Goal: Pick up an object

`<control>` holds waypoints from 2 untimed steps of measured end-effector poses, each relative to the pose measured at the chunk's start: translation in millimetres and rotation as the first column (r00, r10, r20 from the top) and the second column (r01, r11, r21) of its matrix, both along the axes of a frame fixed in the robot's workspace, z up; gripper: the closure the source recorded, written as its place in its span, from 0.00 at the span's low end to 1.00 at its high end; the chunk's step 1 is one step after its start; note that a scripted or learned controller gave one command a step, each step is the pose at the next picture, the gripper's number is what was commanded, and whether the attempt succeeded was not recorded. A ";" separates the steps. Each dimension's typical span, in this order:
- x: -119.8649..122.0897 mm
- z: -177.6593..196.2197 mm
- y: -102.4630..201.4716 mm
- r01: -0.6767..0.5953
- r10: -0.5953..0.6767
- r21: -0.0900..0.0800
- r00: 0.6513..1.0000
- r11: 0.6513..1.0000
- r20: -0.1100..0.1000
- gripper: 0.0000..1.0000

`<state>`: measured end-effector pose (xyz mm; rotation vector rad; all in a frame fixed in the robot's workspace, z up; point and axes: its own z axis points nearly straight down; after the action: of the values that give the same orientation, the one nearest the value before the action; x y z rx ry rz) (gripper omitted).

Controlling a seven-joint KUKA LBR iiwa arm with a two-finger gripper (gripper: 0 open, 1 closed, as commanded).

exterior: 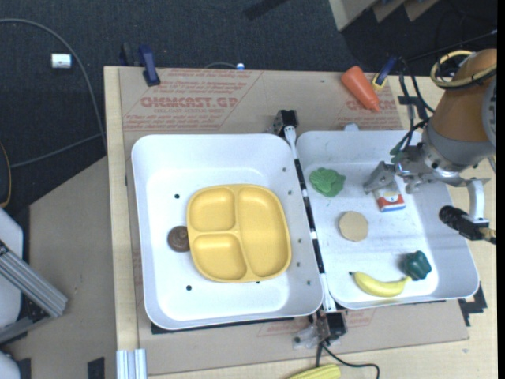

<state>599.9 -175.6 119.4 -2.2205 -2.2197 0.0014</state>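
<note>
We have the grey two-finger gripper [388,181] low over the right-hand shallow white bin [450,287], sitting just above a small red, white and blue carton-like object [391,203], which lies near the middle of that bin toward its far side. The metal fingers look spread a little, and we see nothing caught between them, so we judge the grasp not yet made. The small carton is the natural target, since it lies directly below the fingertips; we would bring the fingers down so that they straddle its narrow sides, go low enough to catch its body and not merely its top edge, and close only once both fingers are clearly beside it. The other objects leave us room: the green leafy lump [327,181] lies to the left near the bin's divider, the round tan disc [353,227] sits nearer the camera, and the yellow banana [379,284] and dark green chunk [417,265] lie at the bin's near edge, all apart from the carton. A light, small piece like this may slide or tip under a one-sided touch, so we should centre first and then lift straight up. The left bin [158,212] holds a yellow compartment plate [237,233] and does not concern us.
</note>
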 end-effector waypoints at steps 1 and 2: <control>4.1 -35.1 -18.2 0.000 0.000 0.000 1.000 1.000 0.000 0.00; 5.1 -24.6 -17.9 0.000 0.000 0.000 1.000 1.000 0.003 1.00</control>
<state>605.0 -193.5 94.8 -2.2223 -2.2212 -0.0016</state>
